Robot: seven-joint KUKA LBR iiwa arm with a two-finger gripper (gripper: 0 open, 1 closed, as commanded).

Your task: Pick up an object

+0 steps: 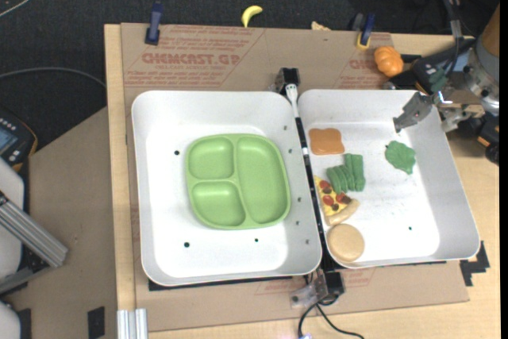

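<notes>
A round tan cookie-like piece (347,241) lies nearest the camera, at the front-left corner of the right bin (444,194); just behind it, touching or nearly so, rests a pizza slice (335,201) with red and dark toppings, its tip pointing toward the divider between the bins; behind the slice sits a bunch of green bean-like pods (348,173), and behind that a flat orange-brown piece (326,141) lies near the bin's left wall; a leafy green piece (401,156) rests apart from this group, toward the right and rear of the same bin; the gripper (413,113) hangs over the rear right part of that bin, above and just behind the leafy piece, with nothing seen between its fingers, and whether they stand wide or narrow cannot be told from this angle; the arm enters from the right edge; the left bin (159,194) holds a light green divided plate (237,180) with three compartments, lying flat near the bin's middle; both bins sit on a cardboard sheet (206,55) printed with red lettering, held at its rear edge by blue clamps (153,23); a small orange object (388,60) rests on the cardboard behind the right bin, and a small yellow banana shape (252,13) lies at the rear edge of the cardboard.
</notes>
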